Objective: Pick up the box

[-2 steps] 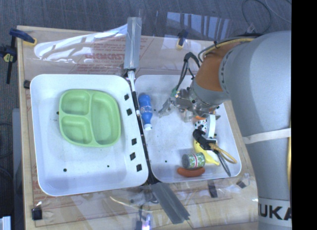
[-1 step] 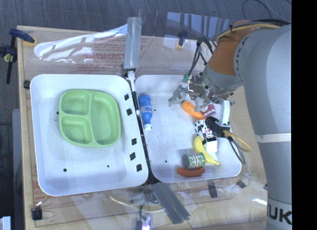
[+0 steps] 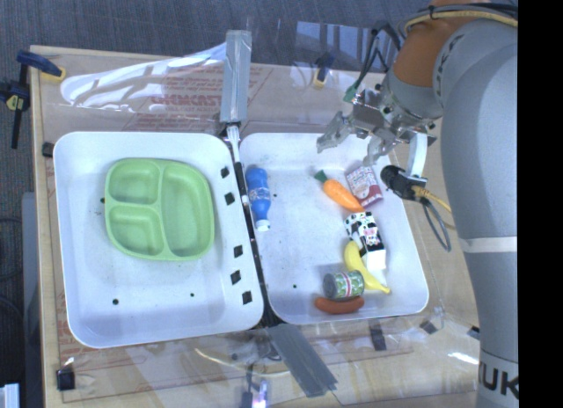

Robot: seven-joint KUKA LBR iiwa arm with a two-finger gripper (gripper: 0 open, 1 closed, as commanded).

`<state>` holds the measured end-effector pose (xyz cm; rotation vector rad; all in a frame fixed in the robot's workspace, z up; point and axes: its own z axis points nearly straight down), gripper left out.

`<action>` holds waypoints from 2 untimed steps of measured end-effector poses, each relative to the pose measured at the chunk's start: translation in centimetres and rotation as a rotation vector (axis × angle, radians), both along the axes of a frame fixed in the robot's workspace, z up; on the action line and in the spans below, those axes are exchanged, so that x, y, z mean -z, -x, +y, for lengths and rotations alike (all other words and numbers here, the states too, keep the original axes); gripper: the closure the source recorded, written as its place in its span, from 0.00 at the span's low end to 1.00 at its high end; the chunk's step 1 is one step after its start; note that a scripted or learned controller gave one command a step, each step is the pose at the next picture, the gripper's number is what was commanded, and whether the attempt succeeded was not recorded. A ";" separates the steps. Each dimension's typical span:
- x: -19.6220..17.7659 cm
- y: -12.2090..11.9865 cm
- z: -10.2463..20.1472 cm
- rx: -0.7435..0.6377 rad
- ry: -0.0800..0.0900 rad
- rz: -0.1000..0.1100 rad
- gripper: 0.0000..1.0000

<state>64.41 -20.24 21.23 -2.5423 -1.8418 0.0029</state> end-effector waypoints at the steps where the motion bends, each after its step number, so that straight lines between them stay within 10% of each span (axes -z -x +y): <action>1: -2.3 -1.3 0.1 -0.003 0.000 0.000 0.00; 2: -0.5 -1.1 0.3 0.008 0.000 0.001 0.00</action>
